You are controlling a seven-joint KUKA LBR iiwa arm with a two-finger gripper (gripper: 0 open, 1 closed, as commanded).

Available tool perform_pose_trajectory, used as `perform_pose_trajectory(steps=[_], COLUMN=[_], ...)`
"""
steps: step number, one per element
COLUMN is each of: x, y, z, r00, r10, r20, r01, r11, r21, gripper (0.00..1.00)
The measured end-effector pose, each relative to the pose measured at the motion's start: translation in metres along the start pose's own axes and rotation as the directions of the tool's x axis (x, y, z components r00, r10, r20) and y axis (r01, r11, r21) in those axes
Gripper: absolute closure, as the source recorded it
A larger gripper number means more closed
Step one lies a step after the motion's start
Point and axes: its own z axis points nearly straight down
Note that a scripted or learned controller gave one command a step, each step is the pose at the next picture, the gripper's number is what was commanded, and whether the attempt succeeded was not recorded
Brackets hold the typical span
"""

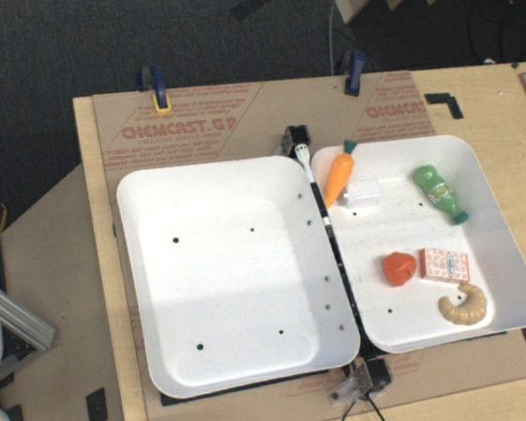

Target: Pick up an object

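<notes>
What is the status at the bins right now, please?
Nothing picked yet. Carrot, white block, green bottle, red piece, card, croissant in right bin. Items uncovered.

2 smooth, glossy white plastic bins (222, 266) on matt cardboard sheet (233, 114)

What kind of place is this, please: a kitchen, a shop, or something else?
Most likely a robotics test bench: two white bins on a cardboard sheet held by clamps, with toy items such as a carrot and a green bottle.
</notes>
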Motion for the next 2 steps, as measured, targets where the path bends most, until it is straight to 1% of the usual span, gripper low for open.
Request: perform_pose_trajectory(steps=[1,2], x=[0.049,0.095], y=[0.066,0.151], z=[0.012,0.013], r00=[1.0,1.0], r10=[-0.005,-0.005], r20=[-0.008,-0.008], r01=[0.005,0.005], r11=[1.0,1.0], r21=[0.016,0.014], gripper=[0.0,0.0])
